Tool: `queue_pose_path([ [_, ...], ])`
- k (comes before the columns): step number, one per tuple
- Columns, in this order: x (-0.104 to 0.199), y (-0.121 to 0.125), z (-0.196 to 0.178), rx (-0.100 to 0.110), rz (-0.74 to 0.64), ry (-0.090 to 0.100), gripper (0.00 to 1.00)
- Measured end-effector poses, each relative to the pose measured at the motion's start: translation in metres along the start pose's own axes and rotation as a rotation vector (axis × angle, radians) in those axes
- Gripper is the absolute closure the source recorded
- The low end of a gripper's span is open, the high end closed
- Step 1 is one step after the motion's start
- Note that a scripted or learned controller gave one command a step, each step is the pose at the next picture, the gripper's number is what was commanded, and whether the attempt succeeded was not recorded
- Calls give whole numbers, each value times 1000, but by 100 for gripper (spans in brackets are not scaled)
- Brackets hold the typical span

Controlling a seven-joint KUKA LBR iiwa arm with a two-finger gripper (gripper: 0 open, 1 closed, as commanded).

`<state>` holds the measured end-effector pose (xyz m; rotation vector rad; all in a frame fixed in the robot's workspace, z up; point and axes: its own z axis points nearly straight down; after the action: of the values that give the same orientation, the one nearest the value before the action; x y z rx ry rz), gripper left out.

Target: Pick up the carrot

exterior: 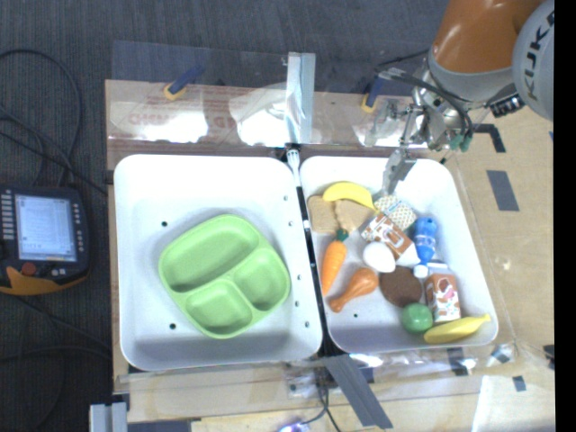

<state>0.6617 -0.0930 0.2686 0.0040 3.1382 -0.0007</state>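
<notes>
An orange carrot (332, 262) with a green top lies in the right bin (459, 187), near its left wall, tip pointing toward the front. A toy chicken drumstick (354, 289) lies just to its right, and a slice of bread (329, 212) sits behind it. My gripper (393, 175) hangs over the back of the right bin, above and to the right of a yellow banana (347, 192), well behind the carrot. Nothing shows between its fingers.
The left bin (144, 183) holds a green divided plate (225, 274). Around the carrot, the right bin is crowded with a small carton (386, 229), a white egg (379, 257), a blue bottle (425, 238), a brown round (400, 287), a can (442, 297), a green ball (416, 317) and a second banana (457, 328).
</notes>
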Motion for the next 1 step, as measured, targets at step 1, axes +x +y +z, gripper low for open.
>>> queue_pose_path([
  [1,22,70,73,-3,52,8,0],
])
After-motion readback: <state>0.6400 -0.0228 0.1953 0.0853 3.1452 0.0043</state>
